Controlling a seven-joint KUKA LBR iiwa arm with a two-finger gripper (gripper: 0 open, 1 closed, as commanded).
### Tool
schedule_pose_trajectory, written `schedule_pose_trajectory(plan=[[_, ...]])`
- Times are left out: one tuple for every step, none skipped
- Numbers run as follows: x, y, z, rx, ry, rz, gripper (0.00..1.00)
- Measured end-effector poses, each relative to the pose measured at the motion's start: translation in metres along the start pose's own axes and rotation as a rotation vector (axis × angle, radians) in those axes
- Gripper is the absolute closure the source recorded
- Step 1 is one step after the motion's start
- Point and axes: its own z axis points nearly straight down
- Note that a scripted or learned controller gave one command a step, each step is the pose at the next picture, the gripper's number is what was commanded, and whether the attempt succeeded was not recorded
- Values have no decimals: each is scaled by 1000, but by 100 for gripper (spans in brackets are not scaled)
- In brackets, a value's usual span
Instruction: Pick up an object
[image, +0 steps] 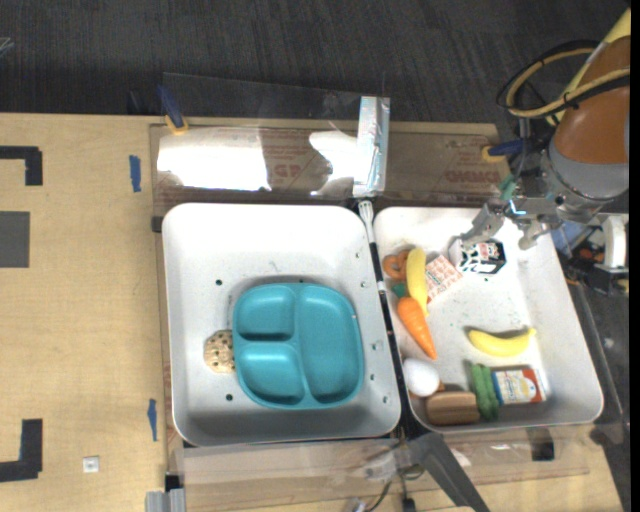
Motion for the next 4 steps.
schedule_pose_trajectory(plan=[[29,51,85,-11,-2,-78,0],[28,53,72,-19,-7,-79,100],[28,52,73,-17,-7,-79,0],[-27,48,125,-2,-2,-222,0]])
